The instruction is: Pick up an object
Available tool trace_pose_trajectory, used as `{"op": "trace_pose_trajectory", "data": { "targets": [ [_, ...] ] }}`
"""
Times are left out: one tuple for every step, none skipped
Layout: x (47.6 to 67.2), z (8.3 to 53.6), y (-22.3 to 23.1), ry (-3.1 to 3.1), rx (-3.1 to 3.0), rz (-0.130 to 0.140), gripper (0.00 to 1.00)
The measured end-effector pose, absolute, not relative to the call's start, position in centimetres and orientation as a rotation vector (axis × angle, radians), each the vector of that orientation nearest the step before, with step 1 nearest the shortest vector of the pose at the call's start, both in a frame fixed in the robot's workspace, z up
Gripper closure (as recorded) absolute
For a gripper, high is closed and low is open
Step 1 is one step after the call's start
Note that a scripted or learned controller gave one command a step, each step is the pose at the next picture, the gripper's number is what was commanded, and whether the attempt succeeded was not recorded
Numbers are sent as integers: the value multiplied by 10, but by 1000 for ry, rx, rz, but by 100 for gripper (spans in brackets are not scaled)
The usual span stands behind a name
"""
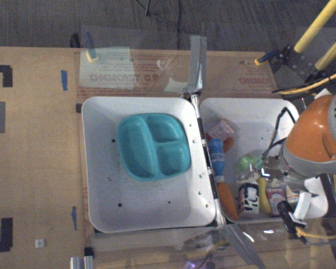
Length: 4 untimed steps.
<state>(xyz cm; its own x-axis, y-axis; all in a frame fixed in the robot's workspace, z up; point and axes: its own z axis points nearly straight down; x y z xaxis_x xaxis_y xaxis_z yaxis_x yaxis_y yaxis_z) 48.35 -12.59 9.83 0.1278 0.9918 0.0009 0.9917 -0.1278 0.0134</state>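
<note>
The right bin (252, 108) holds several small objects. A pink packet (221, 130) lies at its back left, with a blue bottle (216, 156) and a small orange piece (228, 144) beside it. A green ball (246, 162) sits mid-bin. At the front lie an orange carrot-like piece (227, 199), a black and white can (248, 198), a yellow stick (263, 194) and a pink pack (276, 198). My gripper (269, 170) reaches down into this bin from the right, just right of the green ball and above the yellow stick. The orange wrist band (311, 139) hides the bin's right part.
The left bin (101, 200) bears a teal divided plate (154, 145) slightly back of its middle. A metal divider (204, 150) runs between the bins. Clear plastic sheets stand behind the bins, and yellow poles (319, 21) and cables sit at the back right.
</note>
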Motion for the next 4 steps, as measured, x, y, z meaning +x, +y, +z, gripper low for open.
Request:
{"op": "trace_pose_trajectory", "data": {
  "targets": [
    [486, 109, -129, 2056, 2349, 19, 100],
    [578, 165, -185, 1956, 2457, -1, 100],
    [578, 165, -184, 1958, 2456, -1, 0],
    [568, 88, -187, 2046, 2377, 5, 0]
  ]
}}
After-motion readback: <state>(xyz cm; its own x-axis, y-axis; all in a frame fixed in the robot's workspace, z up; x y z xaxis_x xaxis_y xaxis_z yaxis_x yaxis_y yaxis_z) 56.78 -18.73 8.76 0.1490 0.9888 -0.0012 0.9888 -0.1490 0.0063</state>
